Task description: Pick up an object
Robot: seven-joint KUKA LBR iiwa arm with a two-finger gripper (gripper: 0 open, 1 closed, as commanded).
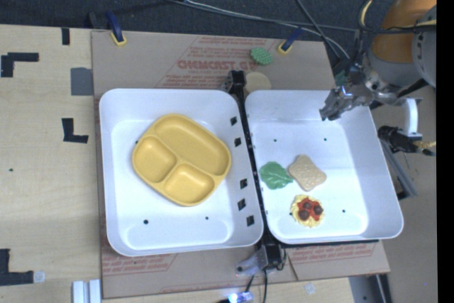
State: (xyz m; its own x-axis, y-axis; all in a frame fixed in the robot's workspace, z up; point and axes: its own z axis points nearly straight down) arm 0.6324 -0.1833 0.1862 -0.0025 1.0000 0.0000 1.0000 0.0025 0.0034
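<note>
Three small toy foods lie loose in the right bin [376, 152], any of which would serve as the thing to pick up: a green leaf [275, 174], a tan slice of bread [307, 172] just beside it and seemingly touching it, and a little pizza [307, 210] with red toppings a short way nearer the bin's front rim. They cluster in the front-left part of the bin floor, lying flat, which probably leaves room for a descent from above, though the leaf and bread sit close enough that a grab at one may nudge the other.

The claw [333, 108] hangs over the far edge of the same bin, well apart from all three pieces and holding nothing; whether it is released or clenched cannot be told at this size. Its place suggests the reach toward the foods is not yet made.

The left bin [117, 152] holds a yellow divided plate [181, 158], lying at a slant and apart from the task's pieces. Both bins rest on a cardboard sheet [206, 60] clamped to the desk [42, 152], likely so nothing shifts.
</note>
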